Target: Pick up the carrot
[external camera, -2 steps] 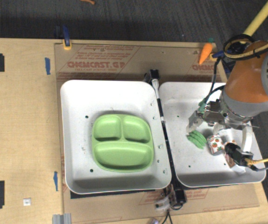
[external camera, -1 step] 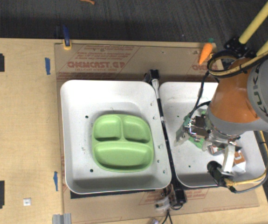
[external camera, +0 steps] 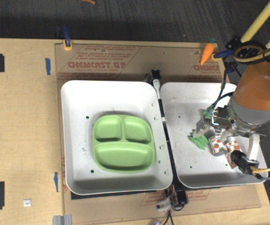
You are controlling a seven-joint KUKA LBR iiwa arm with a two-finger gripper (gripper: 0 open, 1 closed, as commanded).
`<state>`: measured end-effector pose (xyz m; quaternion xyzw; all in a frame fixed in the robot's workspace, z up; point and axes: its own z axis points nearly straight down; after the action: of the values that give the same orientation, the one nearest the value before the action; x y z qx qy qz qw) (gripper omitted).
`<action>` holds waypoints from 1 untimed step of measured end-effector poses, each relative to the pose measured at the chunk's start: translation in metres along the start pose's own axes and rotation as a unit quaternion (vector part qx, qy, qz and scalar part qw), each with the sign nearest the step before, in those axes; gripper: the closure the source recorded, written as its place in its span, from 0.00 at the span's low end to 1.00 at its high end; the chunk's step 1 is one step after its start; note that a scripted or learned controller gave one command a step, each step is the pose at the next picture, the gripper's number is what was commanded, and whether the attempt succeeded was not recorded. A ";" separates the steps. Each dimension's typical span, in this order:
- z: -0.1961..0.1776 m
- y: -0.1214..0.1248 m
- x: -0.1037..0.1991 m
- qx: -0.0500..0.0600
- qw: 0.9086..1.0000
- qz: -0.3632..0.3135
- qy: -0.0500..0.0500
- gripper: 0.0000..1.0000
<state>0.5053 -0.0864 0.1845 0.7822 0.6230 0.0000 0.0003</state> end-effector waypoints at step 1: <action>-0.010 0.001 0.001 -0.001 1.000 0.000 0.000 1.00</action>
<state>0.5061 -0.0858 0.1944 0.7821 0.6231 0.0007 0.0010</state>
